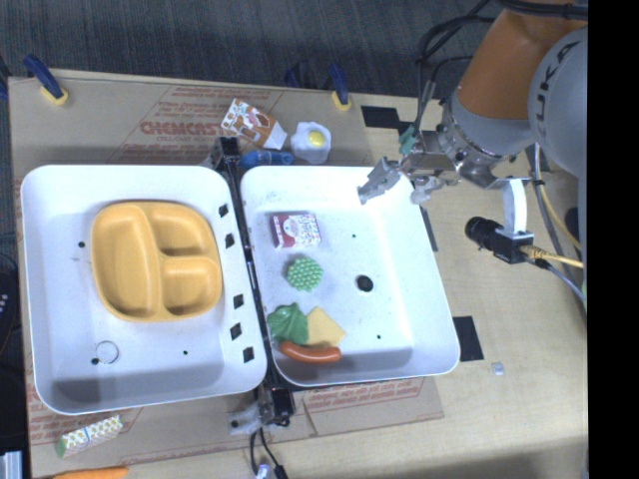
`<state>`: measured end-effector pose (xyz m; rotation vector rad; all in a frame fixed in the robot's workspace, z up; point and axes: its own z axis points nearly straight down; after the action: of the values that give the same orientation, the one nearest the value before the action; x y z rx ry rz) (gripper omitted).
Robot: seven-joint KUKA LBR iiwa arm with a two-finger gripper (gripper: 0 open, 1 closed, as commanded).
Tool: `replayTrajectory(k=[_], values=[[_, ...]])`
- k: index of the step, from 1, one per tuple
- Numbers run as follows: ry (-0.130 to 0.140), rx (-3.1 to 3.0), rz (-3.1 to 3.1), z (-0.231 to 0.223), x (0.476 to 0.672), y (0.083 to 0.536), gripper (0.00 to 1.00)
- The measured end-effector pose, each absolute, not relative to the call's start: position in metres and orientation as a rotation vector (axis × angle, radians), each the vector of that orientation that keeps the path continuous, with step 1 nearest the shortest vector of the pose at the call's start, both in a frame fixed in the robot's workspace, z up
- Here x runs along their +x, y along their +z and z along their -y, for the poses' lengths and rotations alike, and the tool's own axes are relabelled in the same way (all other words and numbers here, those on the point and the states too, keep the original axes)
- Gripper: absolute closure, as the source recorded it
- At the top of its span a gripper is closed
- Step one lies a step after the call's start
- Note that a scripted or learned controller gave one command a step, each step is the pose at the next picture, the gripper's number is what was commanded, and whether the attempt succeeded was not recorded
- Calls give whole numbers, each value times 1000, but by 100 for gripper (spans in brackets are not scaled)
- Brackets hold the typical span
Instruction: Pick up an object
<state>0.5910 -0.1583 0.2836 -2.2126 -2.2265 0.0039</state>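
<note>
My gripper (398, 187) hangs over the far right corner of the right bin (419, 267), its two fingers spread apart and open with nothing between them. Below it in that bin lie a red and white carton (295, 230), a green bumpy ball (305, 272), a green leafy piece (287, 322), a yellow cheese wedge (325, 325) and a red sausage (311, 352). All of these sit to the left of and nearer than the gripper, apart from it.
A yellow divided tray (157, 259) fills the middle of the left bin (50, 297). Behind the bins lie a small printed carton (246, 121), a toy fried egg (312, 141) and a blue object (266, 158). A wrapped bar (90, 434) lies at the front left.
</note>
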Motion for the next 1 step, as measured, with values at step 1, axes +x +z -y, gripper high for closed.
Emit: replayTrajectory(k=[1], values=[[7,-2055,2368,113,631,164,0]])
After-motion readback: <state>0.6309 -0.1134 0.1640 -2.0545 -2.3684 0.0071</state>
